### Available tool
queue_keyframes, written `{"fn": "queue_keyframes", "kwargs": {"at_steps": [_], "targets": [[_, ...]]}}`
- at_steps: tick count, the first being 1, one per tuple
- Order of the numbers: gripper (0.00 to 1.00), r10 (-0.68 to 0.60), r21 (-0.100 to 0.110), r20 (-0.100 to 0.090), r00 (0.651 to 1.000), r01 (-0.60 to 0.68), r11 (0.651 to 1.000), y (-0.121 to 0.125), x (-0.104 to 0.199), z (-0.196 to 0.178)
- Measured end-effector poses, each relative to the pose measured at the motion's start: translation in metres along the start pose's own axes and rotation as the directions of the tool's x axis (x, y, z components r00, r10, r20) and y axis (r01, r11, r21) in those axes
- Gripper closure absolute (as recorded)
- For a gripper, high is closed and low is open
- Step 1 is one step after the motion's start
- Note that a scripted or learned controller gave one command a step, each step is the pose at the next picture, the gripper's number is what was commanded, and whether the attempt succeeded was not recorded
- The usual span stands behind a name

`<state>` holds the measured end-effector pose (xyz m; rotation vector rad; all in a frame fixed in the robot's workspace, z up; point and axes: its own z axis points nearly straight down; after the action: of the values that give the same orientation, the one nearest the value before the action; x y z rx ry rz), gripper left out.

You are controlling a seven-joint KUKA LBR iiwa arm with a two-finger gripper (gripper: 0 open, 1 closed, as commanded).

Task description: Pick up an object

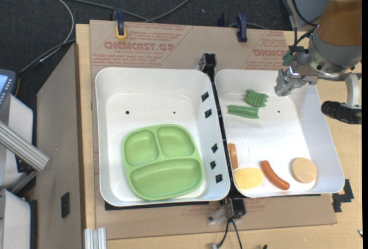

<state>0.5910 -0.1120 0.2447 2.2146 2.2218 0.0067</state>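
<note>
Basically nothing is picked yet. The cardboard-covered bench (172, 41) carries two white bins side by side. The left bin (109, 127) holds a green divided plate (164, 161). The right bin (310, 127) holds all the small food pieces. The arm (339, 12) comes in from the right and sits over the far right corner of the right bin, with the gripper (284, 85) pointed down near the bin's far rim. I can't tell from this slant whether the gripper is apart or together. Nothing shows in it, so I count no hold. Candidate objects, all lying on the right bin floor: a tan round piece (303, 170) at the near right, and a yellow piece (248, 177) near the divider at the near edge. A red-orange sausage (275, 175) lies between those two. A long green pod (242, 111) and a leafy green piece (256, 97) lie just beside each other in the far half, and a small orange strip (233, 156) lies against the divider wall. The leafy piece and pod are closest to the gripper, so probably the target, but that is a guess. Judged progress: approach stage only. Left to do: descend onto an object, close on it, lift clear of the bin.
</note>
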Motion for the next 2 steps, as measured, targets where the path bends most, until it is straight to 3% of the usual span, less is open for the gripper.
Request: {"fn": "queue_keyframes", "kwargs": {"at_steps": [2], "targets": [[1.00, -0.003, 0.009, -0.003, 1.000, 0.003, 1.000, -0.024, 0.112, 0.009]]}}
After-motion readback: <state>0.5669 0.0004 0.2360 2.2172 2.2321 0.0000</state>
